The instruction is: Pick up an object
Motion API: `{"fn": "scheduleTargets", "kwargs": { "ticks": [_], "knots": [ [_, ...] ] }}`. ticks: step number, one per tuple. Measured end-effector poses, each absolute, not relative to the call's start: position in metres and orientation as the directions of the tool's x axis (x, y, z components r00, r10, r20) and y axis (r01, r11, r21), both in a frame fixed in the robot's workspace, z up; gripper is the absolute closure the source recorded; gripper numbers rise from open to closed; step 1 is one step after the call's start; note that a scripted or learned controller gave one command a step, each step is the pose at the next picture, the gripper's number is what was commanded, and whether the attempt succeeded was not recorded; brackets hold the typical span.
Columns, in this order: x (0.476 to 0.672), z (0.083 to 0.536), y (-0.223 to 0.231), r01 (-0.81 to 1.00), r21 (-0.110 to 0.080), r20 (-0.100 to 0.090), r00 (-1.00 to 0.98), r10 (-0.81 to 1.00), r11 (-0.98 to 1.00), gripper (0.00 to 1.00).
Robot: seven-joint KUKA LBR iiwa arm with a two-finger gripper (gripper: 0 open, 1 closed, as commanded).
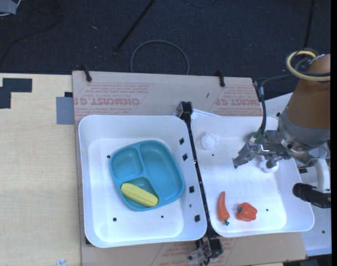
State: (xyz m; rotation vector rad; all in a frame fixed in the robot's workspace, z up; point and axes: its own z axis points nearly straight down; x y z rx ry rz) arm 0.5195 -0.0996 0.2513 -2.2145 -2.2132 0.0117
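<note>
**Gripper over right bin, nothing held**

The gripper (256,155) is seen hanging over the right bin (301,218), at about 3 o'clock of the frame, with the grey arm (307,115) and its orange band entering from the right edge. One dark finger (243,158) is splayed out toward 9 o'clock and another part sits toward 4 o'clock of it; the jaws are read as spread apart, and nothing is seen between them.

A small white lump (209,142) is found at 9 o'clock from the gripper, near the bin's upper left corner, well apart from the fingers. What it is cannot be made out.

An orange carrot (222,206) is laid at about 7 o'clock from the gripper, green tip pointing to 6 o'clock. A red-orange pepper (246,211) is laid just beside it, at its 3 o'clock, not touching. Both are near the lower wall of the right bin, apart from the gripper.

In the left bin (93,215) a blue divided plate (157,165) is set near the middle. A yellow corn cob (139,194) is laid in the plate's 6 o'clock compartment, tilted.

Both bins are carried on a cardboard sheet (157,96) on the bench.
</note>
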Motion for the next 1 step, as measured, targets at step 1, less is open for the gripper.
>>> {"fn": "scheduleTargets", "kwargs": {
  "ticks": [1],
  "knots": [
    [0.5213, 0.2554, -0.0999, 1.0, -0.004, 0.001, -0.001, 1.0, 0.001, 0.0]
  ]
}}
